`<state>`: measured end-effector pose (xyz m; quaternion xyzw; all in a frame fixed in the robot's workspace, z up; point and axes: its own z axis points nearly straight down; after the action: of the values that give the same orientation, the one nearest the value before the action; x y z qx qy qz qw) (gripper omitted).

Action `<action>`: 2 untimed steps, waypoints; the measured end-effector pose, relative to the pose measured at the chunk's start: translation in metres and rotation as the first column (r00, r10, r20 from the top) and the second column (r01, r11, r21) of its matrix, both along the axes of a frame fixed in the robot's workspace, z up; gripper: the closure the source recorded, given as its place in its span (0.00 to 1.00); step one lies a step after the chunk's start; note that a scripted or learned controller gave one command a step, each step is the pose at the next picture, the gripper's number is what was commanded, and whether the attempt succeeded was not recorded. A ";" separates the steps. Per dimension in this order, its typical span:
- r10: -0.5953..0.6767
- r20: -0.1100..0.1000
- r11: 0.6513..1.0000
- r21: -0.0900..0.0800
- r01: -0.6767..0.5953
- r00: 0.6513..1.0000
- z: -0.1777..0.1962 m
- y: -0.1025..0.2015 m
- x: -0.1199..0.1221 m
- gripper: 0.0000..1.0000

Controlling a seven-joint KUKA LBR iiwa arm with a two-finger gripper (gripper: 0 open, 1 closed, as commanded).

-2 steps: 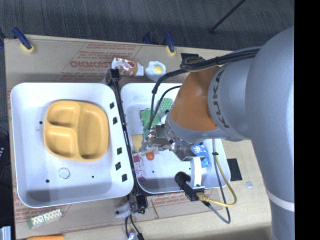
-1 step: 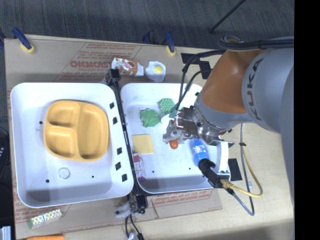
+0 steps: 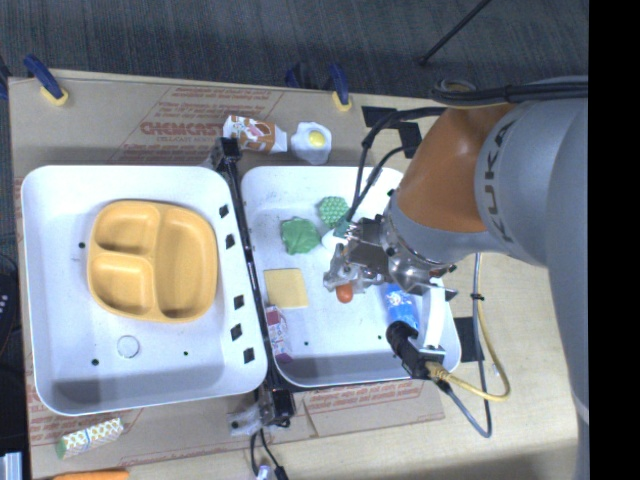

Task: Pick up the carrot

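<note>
Bench: two shallow white bins side by side, seen from above at a slant.
Left bin (image 3: 40, 268): holds a yellow divided plate (image 3: 153, 259), well apart from the work.
Right bin (image 3: 262, 193): holds the task's thing and several other items; the arm reaches in from the right.
Arm (image 3: 500, 188): grey with an orange band, bent low over the right half of the right bin.
Gripper (image 3: 343, 273): metal head pointing left and down onto the bin floor; whether the tool is spread or pressed together cannot be told from this angle.
Carrot (image 3: 344, 293): small orange piece on the bin floor, at or just under the gripper tip, mostly covered; no firm pinch on it is visible.
Green leafy item (image 3: 298, 234): just left and far of the gripper, near the carrot.
Green textured item (image 3: 333, 209): far side of the gripper, close to its body.
Yellow square slice (image 3: 287, 288): flat on the floor, left of the carrot.
Blue item (image 3: 401, 310): beneath the wrist, right of the carrot.
Risk, slip: likely, as the carrot looks small and round and may squirt sideways when squeezed off-centre.
Risk, wrong catch: the leafy item is near enough to be snagged.
Risk, empty lift: possible if the tip sits beside the carrot.
</note>
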<state>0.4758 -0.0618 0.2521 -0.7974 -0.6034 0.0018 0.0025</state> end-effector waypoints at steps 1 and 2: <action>0.076 0.000 0.997 0.000 -0.076 0.997 -0.032 0.043 0.000 1.00; -0.080 0.004 0.997 -0.002 0.080 0.997 0.119 0.053 0.001 1.00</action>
<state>0.4766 -0.0090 0.3712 -0.8211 -0.5708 0.0007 0.0007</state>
